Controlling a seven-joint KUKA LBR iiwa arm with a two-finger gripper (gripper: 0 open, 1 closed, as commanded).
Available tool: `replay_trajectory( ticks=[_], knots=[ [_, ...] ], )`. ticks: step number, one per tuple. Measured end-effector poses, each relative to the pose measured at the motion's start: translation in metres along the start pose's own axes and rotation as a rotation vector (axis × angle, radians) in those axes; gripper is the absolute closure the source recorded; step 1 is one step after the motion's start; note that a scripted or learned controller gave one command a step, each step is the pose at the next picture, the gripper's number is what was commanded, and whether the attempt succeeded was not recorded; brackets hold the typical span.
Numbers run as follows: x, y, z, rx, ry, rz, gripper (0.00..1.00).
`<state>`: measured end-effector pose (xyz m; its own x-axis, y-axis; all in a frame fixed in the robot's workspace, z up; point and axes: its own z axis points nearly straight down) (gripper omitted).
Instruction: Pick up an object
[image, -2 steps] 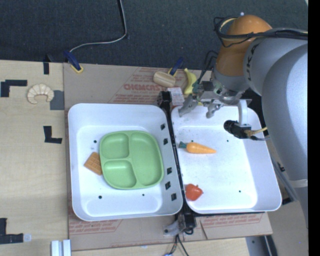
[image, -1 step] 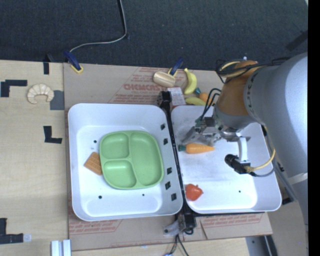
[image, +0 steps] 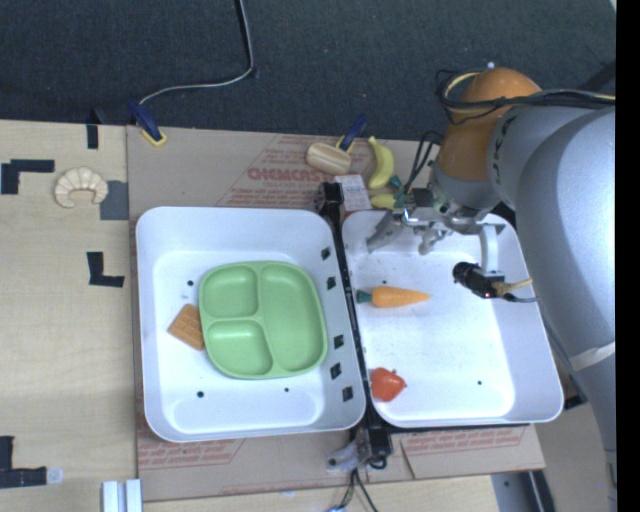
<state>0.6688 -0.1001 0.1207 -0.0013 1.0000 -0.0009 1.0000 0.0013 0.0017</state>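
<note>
over right bin (image: 520, 385), hand (image: 405, 232) hangs empty, fingers apart, above carrot (image: 397, 296).

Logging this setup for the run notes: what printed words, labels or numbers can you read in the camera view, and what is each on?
"CHEMCAS…", red print on the cardboard sheet under the bins; the ending is blurred, so this reading is uncertain.
Red print on the cardboard's near edge: too small and blurred to read.
Small pink-and-white packet between the bins at the far edge: any print is too blurred to read.
</note>
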Motion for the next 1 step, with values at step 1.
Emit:
replay_trajectory(
  ticks=[1],
  knots=[
    [-0.0164,-0.0482,0.0345,0.000,0.000,0.001,0.00]
  ],
)
